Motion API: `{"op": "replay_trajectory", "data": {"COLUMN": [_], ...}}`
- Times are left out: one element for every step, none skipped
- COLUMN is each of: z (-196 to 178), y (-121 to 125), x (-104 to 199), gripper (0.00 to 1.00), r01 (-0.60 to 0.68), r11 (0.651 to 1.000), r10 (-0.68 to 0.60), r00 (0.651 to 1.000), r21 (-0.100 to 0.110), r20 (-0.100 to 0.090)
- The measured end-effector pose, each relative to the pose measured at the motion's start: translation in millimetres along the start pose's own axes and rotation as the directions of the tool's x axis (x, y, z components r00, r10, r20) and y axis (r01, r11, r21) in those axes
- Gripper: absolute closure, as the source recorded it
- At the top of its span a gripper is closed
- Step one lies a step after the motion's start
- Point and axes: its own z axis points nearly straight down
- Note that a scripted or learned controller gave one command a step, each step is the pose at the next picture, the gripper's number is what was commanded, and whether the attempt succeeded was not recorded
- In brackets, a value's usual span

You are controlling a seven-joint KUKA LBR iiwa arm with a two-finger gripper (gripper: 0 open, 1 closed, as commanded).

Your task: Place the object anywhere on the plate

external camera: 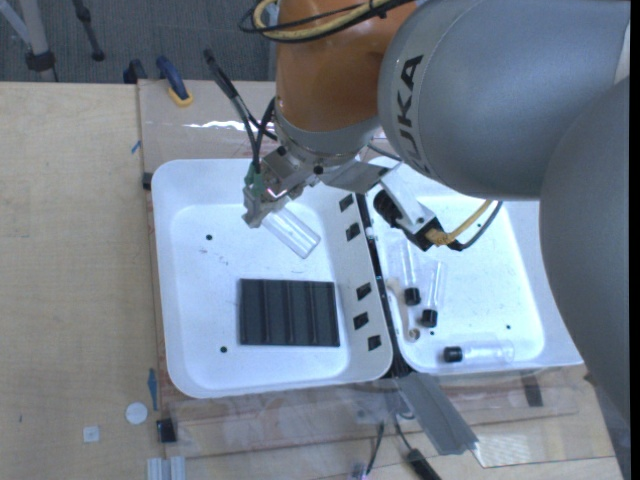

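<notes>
Pale wood counter (pixel 70 268) carries 2 white bins. Over the left bin (pixel 185 228), the gripper (pixel 262 208) has its fingers clenched on a clear tube (pixel 290 232), lifted just above the dark ridged plate (pixel 288 313). The right bin (pixel 520 268) holds 3 more clear tubes with black caps.

The arm (pixel 500 78) is showing a broad grey shell with "KUKA" lettered in lighter grey along its side. An orange band (pixel 325 48) is wrapping the rounded section above the wrist. Black and yellow cables (pixel 300 13) are looping over the orange part, and another yellow cable (pixel 470 230) is hanging below. The gripper (pixel 265 200) is showing grey metal with a small green part.
</notes>
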Motion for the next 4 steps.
{"op": "replay_trajectory", "data": {"z": [-42.6,-1.4,-41.3,16.9], "y": [15.4,18.8,11.4,36.4], "x": [-32.9,-8.9,-43.1,-9.9], "gripper": [1.0,1.0,1.0,1.0], "r01": [0.039,0.137,0.33,0.348], "r11": [0.999,0.991,0.944,0.938], "r10": [-0.039,-0.137,-0.33,-0.348], "r00": [0.999,0.991,0.944,0.938], "r21": [-0.004,0.0,-0.006,-0.001], "r20": [0.002,0.0,0.005,0.0]}}
